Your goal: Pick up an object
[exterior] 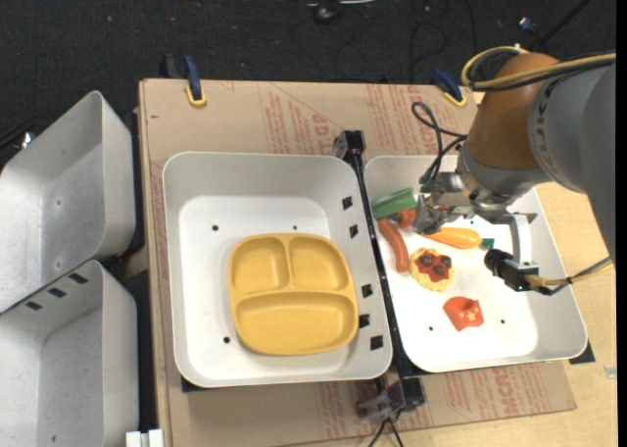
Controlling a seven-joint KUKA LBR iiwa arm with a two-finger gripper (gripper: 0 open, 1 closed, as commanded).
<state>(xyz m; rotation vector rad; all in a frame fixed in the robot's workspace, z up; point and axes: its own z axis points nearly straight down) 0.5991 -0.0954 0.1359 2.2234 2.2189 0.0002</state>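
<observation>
End effector (433, 212), its grip state impossible to tell from above, hangs low in the right bin (558, 337) beside the green piece (394, 202) and red sausage (396, 244), so it should centre over one item, clear of its neighbours, before closing

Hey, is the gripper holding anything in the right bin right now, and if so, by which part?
Cannot be told. The gripper is low over the right bin, beside the green piece and orange piece; the wrist hides any hold.
</observation>
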